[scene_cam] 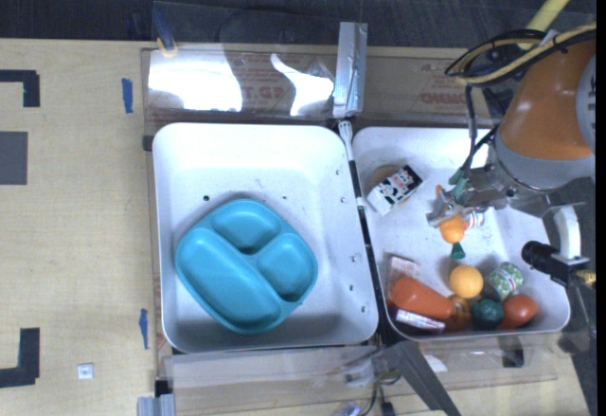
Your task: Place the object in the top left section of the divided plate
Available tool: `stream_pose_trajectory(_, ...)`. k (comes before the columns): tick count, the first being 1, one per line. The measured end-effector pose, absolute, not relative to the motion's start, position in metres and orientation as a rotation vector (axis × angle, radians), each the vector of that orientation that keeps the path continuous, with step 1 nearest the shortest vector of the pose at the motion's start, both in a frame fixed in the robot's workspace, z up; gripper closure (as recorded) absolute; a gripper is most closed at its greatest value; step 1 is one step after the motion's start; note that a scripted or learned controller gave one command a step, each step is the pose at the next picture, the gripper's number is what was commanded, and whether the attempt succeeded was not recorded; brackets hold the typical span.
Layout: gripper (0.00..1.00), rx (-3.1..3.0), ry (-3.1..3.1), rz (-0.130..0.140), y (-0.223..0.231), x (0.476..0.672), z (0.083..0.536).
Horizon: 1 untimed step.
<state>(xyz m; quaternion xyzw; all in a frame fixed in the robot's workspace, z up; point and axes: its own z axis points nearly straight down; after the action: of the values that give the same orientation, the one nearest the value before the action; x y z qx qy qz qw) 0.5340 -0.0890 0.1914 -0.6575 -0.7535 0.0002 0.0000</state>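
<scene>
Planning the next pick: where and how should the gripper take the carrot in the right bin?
Grip the carrot across its thick middle, coming straight down from above. It lies flat and long across the right bin, its right end crowded by other toys, so the jaws should close across its width.

Red print on the cardboard strip (pixel 284 92) behind the bins, glare-washed and too blurred to read, black-and-white pattern on the small carton (pixel 395 188) in the right bin, no legible words, label on the orange-red packet (pixel 419 302) unreadable
</scene>
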Motion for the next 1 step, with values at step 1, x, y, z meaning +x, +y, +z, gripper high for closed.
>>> stream_pose_trajectory(1, 1.00, -1.875, -2.528, -0.006, -0.0661, 0.6138, 0.2910)
